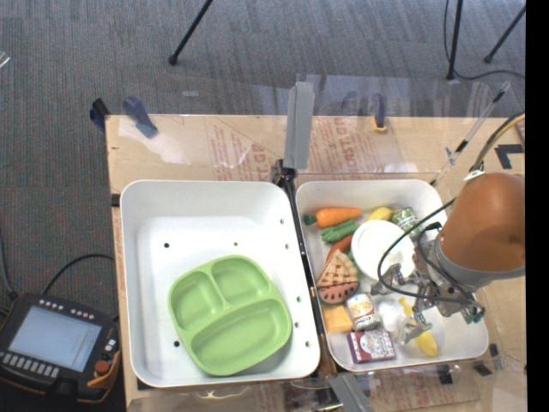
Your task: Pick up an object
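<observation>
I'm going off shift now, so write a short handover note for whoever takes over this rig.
Pincer: low in the right bin, among the toy food near the yellow piece. Whether it grips anything cannot be told from this view.
Items: carrot, white plate, watermelon slice, small can and carton, all in the right bin. The green divided tray lies in the left bin.
Done: arm lowered into the right bin.
Left: confirm a grasp, then lift.
</observation>
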{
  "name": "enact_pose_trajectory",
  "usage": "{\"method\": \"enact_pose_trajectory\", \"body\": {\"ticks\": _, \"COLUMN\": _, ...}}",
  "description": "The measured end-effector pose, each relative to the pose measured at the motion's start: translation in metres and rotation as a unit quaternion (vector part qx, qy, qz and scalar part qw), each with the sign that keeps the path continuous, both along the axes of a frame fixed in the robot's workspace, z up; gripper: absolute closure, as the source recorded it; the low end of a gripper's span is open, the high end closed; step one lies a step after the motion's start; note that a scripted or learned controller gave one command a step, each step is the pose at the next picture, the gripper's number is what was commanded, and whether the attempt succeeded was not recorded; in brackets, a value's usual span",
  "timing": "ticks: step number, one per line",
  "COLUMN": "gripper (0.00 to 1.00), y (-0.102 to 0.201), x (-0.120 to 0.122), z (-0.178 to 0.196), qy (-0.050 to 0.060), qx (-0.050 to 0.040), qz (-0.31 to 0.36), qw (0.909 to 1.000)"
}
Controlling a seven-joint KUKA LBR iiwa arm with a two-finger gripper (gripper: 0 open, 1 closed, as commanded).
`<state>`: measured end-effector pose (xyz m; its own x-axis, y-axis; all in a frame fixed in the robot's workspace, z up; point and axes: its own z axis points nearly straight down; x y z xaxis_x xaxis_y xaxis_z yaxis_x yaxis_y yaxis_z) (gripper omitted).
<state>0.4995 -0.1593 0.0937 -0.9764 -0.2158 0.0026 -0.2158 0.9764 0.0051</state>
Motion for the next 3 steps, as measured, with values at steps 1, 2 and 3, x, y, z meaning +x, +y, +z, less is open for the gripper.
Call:
{"method": "enact_pose_trajectory", "body": {"ticks": 1, "gripper": 0.0, "y": 0.037, "x": -0.013, "z": -0.007, "qy": -0.003, "qx": -0.0018, "qz": 0.024, "qw": 0.9997}}
{"method": "enact_pose_trajectory", "body": {"ticks": 2, "gripper": 0.0, "y": 0.07, "x": 0.063, "z": -0.008, "qy": -0.001, "qx": -0.0014, "qz": -0.103, "qw": 0.9947}}
{"method": "enact_pose_trajectory", "body": {"ticks": 3, "gripper": 0.0, "y": 0.067, "x": 0.122, "z": -0.007, "qy": 0.005, "qx": -0.0019, "qz": -0.067, "qw": 0.9977}}
